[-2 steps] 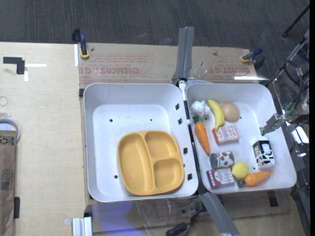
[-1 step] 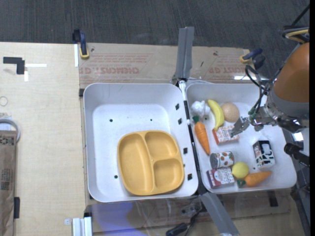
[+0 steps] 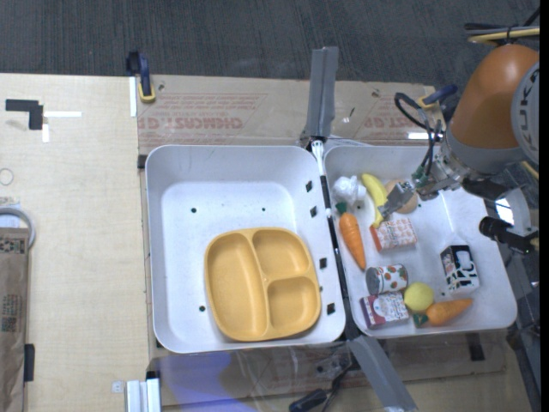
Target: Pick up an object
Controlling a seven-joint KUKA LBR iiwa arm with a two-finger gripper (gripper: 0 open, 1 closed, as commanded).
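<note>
Camera view: jaws (image 3: 400, 199) low in right bin (image 3: 493, 314), just beside banana (image 3: 374, 189) and small pink box (image 3: 395, 233); cannot tell whether apart or together. Yellow divided plate (image 3: 261, 282) in left bin (image 3: 163, 256).
</note>
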